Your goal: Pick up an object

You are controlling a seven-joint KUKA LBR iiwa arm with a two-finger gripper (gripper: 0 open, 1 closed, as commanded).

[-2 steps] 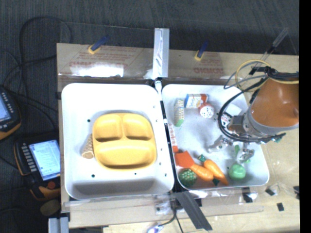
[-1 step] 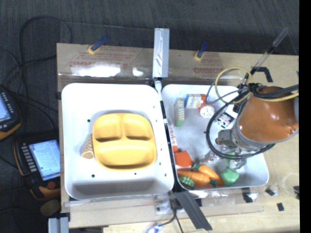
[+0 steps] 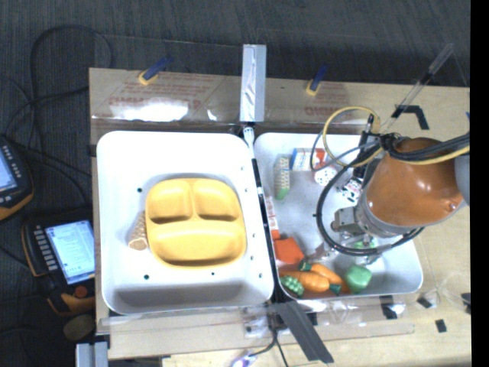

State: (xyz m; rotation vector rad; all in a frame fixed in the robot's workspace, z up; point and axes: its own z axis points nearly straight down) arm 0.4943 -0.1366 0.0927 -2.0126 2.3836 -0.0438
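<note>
Jaws hidden, couldn't tell how wide they stood or whether anything sat between them; the gripper (image 3: 353,235) hung low over the right bin (image 3: 409,277), under the orange band (image 3: 412,189) of the arm (image 3: 462,178), with black and yellow cables (image 3: 336,132) looping at its 11 o'clock. Sweeping from the left: left bin (image 3: 122,159) held a yellow divided tray (image 3: 195,220) about centre, and a tan cone-shaped piece (image 3: 137,233) touched the tray's edge at 9 o'clock. Right bin carried the loose pick candidates. A green-and-white ridged piece (image 3: 283,176) lay near the bin's left wall, at roughly 10 o'clock from the gripper. Just beside it, at its 1 o'clock, was a small blue-red-white box (image 3: 306,159), and a white die (image 3: 325,177) sat near the box at 4 o'clock, partly behind cable. Lower down, an orange-red block (image 3: 288,249) rested at 8 o'clock from the gripper, near the left wall. At the block's 6 o'clock a small green knobbly item (image 3: 292,284) touched an orange carrot (image 3: 317,280), which lay along the bin's front edge at 7 o'clock from the gripper. A green ball (image 3: 359,277) sat just beside the carrot's right end, at 6 o'clock from the gripper and near it; contact couldn't be told.
</note>
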